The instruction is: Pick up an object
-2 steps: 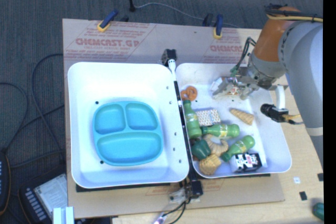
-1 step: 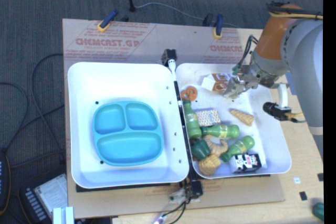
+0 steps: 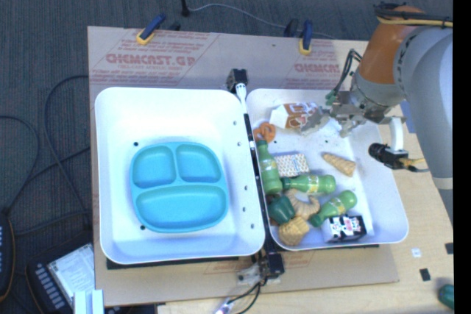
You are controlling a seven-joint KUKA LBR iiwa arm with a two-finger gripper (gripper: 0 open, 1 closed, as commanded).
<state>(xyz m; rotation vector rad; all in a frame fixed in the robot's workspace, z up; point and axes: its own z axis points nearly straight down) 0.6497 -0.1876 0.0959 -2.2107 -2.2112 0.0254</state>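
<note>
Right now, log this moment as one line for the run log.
arm: over right bin far end | gripper: low, beside small packet | held: nothing seen | left bin: blue divided plate

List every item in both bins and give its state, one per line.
Blue tray: flat in left bin, compartments bare.
Green bottle: lying along right bin's left wall.
Cone: lying on its side, apart from the pile.
Black and white box: lying at the near right corner.
Snack packet: lying flat beside the claw.
Claw: low over right bin's far end.
</note>
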